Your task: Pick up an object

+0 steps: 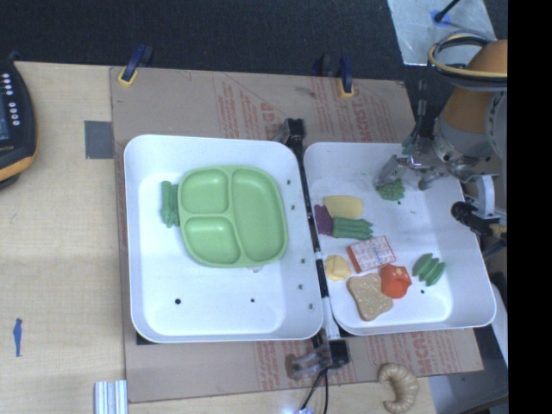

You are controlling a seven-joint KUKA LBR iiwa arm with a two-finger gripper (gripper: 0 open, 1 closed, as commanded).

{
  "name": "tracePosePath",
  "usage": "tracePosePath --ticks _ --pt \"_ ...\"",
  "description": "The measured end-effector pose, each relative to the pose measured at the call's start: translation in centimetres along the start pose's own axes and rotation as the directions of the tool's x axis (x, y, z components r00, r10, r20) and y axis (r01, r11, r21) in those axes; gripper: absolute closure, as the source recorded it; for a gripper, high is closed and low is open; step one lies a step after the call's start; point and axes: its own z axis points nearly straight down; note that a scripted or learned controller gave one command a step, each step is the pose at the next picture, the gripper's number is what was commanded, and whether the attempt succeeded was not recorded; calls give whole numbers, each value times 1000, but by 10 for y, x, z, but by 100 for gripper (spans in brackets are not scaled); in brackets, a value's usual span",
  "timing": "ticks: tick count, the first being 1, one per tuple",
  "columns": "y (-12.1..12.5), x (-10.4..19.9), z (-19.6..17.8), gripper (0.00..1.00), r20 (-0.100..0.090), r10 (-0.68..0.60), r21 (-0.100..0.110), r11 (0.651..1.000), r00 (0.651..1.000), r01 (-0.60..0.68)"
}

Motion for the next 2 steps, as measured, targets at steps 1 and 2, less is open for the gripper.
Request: tracePosePath --ticks 1,2 --pt "0 0 -12 100 1 -4 1 1000 1000 4" --pt "0 60 -60 100 -1 -2 0 1000 1000 2"
